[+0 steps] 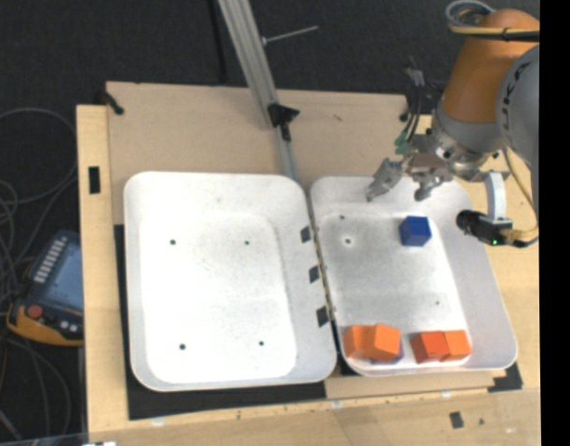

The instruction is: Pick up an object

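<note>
On the desk (94, 249), the L bin (210, 277) sat beside the R bin (470, 286), w/ two orange blocks (373, 341) (441, 345) along its near edge. A blue cube (415, 230) lay nr the R bin's far end. The tool (402, 185) hung just above/behind it, fingers spread wide, nothing between them.

blue block (415, 230), jaws apart above right bin (470, 277)
</note>
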